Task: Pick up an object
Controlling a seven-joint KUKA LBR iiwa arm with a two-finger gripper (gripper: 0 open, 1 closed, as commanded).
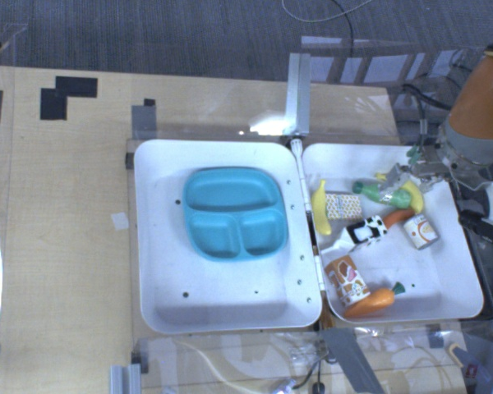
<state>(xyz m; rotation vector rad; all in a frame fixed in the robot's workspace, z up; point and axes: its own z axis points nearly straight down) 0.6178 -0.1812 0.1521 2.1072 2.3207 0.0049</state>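
Nearest the camera, at the front of the right bin point(468, 302), lies a toy carrot point(371, 300), smooth orange plastic with a green tip, its long axis running left to right and the green end pointing right and slightly back. Just behind it and touching it is a small brown printed carton point(346, 276), boxy, lying tilted. Farther back sits a black-and-white cow figure point(366, 230), with a second orange carrot point(397, 217) just beside it and a small white cup with an orange mark point(420, 231) to the right. Against the divider, a yellow banana point(319, 208) lies with its long axis front to back, next to a speckled box point(342, 206). The left bin point(156, 302) holds a blue, glossy, three-compartment plate point(234, 224).

At the back right my pincer point(408, 173) hangs over a green and yellow toy point(394, 192); whether my pincer is spread or pressed together I cannot tell.
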